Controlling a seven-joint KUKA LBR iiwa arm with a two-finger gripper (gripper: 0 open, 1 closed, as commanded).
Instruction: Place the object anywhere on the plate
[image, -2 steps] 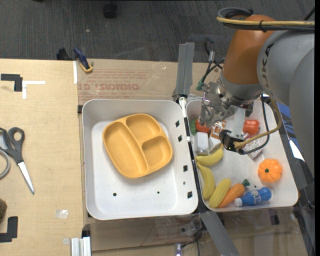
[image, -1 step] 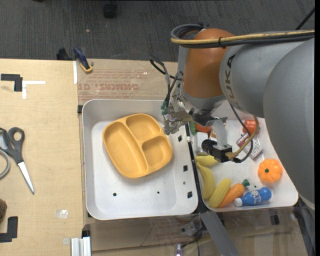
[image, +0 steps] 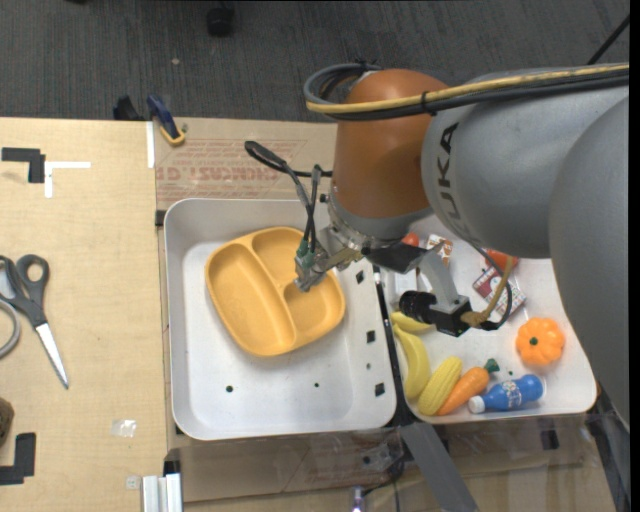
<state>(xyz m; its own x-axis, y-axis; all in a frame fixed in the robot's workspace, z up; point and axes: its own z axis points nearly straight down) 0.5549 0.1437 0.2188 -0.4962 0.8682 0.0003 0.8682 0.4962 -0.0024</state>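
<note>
1. We see the yellow plate (image: 262, 295) in the left bin (image: 190, 330), centre frame; its divider and long axis run upper left to lower right.
2. The gripper (image: 308, 262) sits over the plate's right compartment.
3. We cannot tell how it is set, or whether it carries anything.
4. A banana (image: 412, 352), carrot (image: 466, 387), bottle (image: 510, 393) and small pumpkin (image: 541, 341) lie in the right bin (image: 570, 400).
</note>
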